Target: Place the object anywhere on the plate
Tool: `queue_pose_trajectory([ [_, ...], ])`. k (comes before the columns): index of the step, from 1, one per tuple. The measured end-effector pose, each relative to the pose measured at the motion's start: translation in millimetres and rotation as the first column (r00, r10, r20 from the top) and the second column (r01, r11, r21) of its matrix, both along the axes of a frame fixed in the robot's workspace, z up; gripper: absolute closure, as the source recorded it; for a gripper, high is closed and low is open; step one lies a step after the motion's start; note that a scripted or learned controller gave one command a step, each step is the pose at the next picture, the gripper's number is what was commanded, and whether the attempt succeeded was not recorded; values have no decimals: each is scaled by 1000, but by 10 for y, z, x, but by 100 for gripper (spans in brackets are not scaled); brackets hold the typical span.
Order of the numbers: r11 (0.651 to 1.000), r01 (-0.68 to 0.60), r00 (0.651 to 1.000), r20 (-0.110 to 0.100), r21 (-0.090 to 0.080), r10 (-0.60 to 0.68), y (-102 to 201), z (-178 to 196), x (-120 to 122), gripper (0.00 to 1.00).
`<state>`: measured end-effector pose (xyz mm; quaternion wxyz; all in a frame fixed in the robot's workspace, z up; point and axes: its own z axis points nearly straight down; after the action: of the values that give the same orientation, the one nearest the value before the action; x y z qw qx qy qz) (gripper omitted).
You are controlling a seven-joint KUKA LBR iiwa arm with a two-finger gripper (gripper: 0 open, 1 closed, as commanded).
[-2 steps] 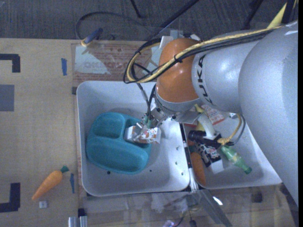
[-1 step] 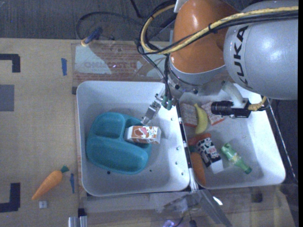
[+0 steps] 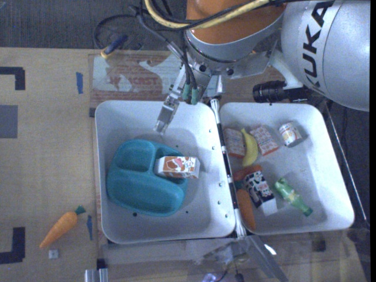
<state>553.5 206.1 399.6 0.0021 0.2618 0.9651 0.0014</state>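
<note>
A teal divided plate (image 3: 135,184) lies in the left white bin (image 3: 101,175). A small orange and white carton (image 3: 177,166) lies on its side on the plate's right part, near the rim. My gripper (image 3: 164,118) hangs over the back of the left bin, above and behind the plate's far edge, apart from the carton. Nothing shows in its grasp.
The right bin (image 3: 338,175) holds a banana (image 3: 249,148), two snack packets (image 3: 265,138), a small can (image 3: 289,134), a black and white carton (image 3: 258,188), a green bottle (image 3: 292,197) and a carrot (image 3: 245,210). Another carrot (image 3: 59,228) lies on the bench at the left.
</note>
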Motion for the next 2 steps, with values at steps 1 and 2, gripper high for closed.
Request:
queue_pose_trajectory([
  [1,977,-214,977,4,-1,214,155,371,597,0],
  [2,798,-603,797,5,-4,603,-44,377,1010,0],
])
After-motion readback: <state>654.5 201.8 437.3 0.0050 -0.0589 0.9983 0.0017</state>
